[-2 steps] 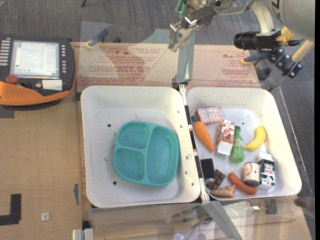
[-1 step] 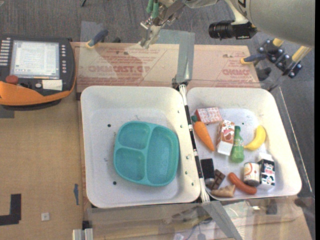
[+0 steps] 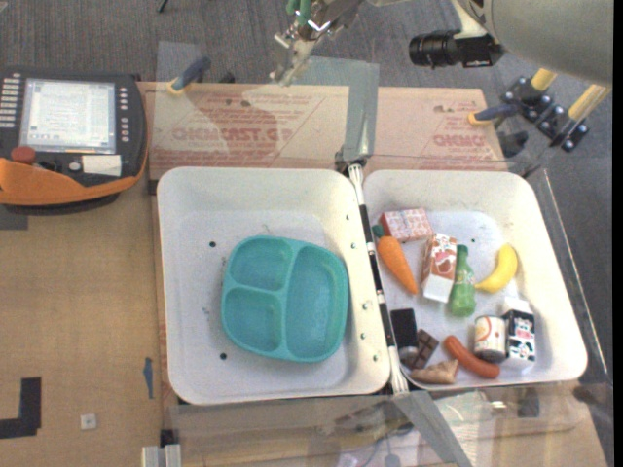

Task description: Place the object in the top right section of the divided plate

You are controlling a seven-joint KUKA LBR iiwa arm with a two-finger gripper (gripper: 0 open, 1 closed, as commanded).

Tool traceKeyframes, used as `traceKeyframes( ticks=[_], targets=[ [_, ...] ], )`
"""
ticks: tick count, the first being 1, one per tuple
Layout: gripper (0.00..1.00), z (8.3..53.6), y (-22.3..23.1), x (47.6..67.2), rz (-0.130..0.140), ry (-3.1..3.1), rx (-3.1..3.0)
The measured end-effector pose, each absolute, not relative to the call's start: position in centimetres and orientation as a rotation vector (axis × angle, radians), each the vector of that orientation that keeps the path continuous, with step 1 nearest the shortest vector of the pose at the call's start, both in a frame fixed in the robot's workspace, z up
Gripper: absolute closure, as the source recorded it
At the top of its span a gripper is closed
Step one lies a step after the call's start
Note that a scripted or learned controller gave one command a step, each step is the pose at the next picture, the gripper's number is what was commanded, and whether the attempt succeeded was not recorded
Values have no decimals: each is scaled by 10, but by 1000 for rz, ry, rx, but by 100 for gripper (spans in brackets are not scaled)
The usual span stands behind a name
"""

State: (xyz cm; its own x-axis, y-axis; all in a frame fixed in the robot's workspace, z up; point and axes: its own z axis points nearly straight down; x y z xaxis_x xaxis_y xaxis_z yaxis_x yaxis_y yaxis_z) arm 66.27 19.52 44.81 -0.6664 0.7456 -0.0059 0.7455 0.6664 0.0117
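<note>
Bins: two; one teal divided plate, one carrot, one banana

Matt teal plastic plate, glossy white bins

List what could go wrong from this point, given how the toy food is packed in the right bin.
1. The carrot, juice carton and green bottle lie close together, so a grasp may nudge or catch a neighbour.
2. The gripper is above the bench's far edge, away from both bins, so a long approach remains.
3. The teal divided plate has low dividers; a dropped item could roll into the wrong section.
</note>
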Motion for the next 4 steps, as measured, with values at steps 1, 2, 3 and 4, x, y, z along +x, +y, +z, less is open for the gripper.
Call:
traceKeyframes(
  ticks=[1, 2, 3, 4],
  targets=[
    [100, 436, 161, 658, 2, 2927, 1135],
    [100, 437, 180, 644, 4, 3074, 632],
    [100, 437, 33, 626, 2, 3098, 489],
    [100, 437, 64, 626, 4, 3078, 595]
  ],
)
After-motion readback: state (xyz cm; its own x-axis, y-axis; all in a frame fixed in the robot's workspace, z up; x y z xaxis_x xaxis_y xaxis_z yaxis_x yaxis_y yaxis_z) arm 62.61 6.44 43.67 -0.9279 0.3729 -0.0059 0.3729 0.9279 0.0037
